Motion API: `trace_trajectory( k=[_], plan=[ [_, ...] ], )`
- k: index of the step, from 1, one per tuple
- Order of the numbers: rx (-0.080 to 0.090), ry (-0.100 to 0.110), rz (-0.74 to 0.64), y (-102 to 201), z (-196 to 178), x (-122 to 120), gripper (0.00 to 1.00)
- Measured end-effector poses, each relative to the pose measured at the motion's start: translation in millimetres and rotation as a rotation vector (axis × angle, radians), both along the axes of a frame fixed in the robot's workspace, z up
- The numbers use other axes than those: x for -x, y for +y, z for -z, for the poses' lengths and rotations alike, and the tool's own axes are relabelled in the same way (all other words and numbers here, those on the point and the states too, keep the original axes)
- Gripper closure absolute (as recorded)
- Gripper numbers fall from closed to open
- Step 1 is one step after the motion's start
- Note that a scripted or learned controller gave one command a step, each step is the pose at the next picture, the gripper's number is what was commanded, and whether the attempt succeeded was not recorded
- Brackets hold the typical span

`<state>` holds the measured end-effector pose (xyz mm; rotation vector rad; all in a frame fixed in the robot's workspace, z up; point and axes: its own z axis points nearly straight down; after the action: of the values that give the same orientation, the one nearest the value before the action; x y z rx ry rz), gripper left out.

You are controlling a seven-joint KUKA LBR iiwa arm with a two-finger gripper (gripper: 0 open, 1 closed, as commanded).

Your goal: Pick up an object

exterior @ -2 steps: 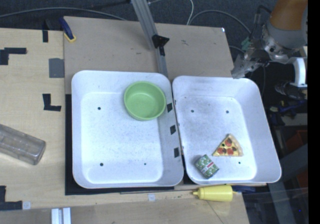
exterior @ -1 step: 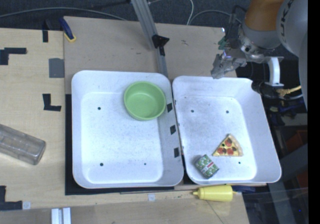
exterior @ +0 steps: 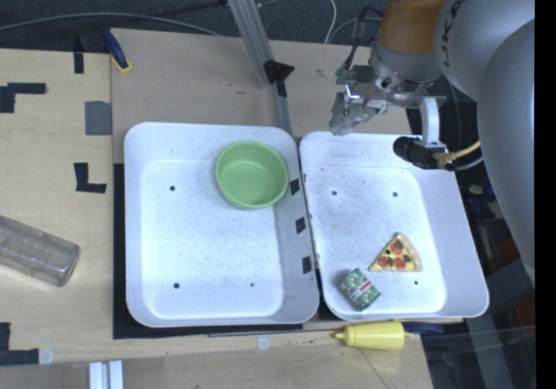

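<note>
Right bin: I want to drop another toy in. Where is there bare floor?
The right bin is bare across its far and middle floor. Its near end is crowded: pizza slice, green packet. The gripper hangs above the far left corner.

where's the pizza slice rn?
The pizza slice lies in the right bin, near its front right corner, just right of the small green packet.
</note>
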<state>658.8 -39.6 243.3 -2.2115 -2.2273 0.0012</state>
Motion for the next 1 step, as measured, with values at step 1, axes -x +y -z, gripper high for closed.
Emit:
trace_trajectory(
  k=[1],
  plan=[
    [0.000, 0.000, 0.000, 56.1, 14.3, 0.8, 1.00]
  ],
)
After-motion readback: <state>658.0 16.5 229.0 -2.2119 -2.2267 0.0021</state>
